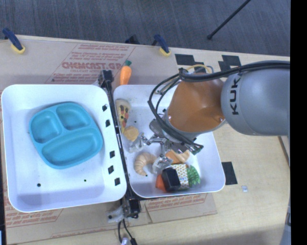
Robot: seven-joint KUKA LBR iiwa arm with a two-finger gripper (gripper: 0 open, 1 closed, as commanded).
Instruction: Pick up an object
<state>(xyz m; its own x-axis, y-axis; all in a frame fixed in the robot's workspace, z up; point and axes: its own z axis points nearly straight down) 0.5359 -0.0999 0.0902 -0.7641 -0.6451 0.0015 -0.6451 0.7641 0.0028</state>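
1. The gripper (154,148) hangs low inside the right bin (210,163), under the arm's orange band (194,106) and grey body (255,102).
2. Whether its metal fingers are spread or closed cannot be told; nothing is seen held between them.
3. A croissant (143,163) lies just below the gripper, on the bin floor.
4. A small pale roll (131,133) sits just to the gripper's left, near its tip.
5. A slice of pizza (123,112) lies further up and left of it, along the bin's left wall.
6. Below and right of the gripper, a dark block (171,179), a checked packet (182,174) and something green (193,174) are crowded together.
7. An orange piece (160,181) touches the dark block's left side.
8. A toy carrot (125,74) rests outside the bin, well above the gripper.
9. Far to its left, the other bin (21,182) holds a blue divided tray (66,133).
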